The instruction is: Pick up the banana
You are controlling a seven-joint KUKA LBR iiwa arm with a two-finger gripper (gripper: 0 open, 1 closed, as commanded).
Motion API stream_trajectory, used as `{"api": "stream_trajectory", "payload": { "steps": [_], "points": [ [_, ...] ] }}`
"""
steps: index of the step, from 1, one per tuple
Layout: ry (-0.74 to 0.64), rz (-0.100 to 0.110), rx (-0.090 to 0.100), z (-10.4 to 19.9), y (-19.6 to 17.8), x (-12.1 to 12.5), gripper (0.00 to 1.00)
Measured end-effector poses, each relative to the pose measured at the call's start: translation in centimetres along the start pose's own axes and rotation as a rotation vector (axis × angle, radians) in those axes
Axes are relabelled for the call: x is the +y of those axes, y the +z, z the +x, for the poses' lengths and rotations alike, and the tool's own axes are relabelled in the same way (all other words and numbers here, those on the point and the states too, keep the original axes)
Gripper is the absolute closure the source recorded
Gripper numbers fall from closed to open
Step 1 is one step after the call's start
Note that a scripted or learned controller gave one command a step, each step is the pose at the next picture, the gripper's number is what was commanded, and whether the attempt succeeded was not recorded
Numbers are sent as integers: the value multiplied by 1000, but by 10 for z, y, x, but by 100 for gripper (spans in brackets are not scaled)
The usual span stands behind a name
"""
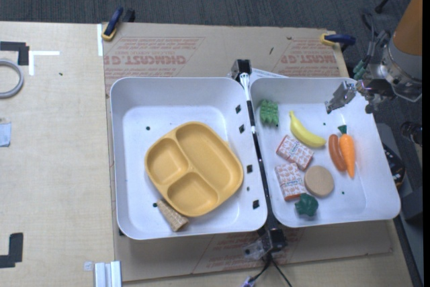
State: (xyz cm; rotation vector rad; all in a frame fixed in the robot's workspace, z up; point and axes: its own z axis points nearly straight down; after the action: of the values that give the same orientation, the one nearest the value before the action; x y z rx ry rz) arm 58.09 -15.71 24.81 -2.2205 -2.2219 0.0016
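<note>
Banana [306,132] lies untouched in the right bin [376,205], a short yellow curve running from upper left to lower right, near the middle of the bin's upper half. Nothing grips it.

From where I stand, the gripper [344,96] hangs over the bin's upper right corner, up and to the right of the banana and apart from it. Its fingers are small and dark against the white rim, and I cannot tell whether they are open or closed; nothing shows between them. Behind it the arm [406,44] comes in from the right, grey with an orange band.

Around the banana: a green block [269,112] sits to its left, near the bin's left wall. Just below it lies a speckled cracker [294,152], with a second cracker [289,181] lower still. To its right are a sausage [334,150] and a carrot [347,152], side by side and touching. A round tan cookie [319,181] rests beside the lower cracker, and a piece of broccoli [306,206] sits below that.

The left bin [127,144] holds a yellow plate [193,169] with three compartments, tilted, and a brown wafer [172,215] tucked at its lower edge.
</note>
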Motion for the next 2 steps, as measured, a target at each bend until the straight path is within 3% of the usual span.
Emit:
{"api": "stream_trajectory", "payload": {
  "steps": [1, 2],
  "points": [
    [17, 1, 0, 39, 141, 24, 0],
    [21, 0, 0, 38, 132, 24, 100]
  ]
}}
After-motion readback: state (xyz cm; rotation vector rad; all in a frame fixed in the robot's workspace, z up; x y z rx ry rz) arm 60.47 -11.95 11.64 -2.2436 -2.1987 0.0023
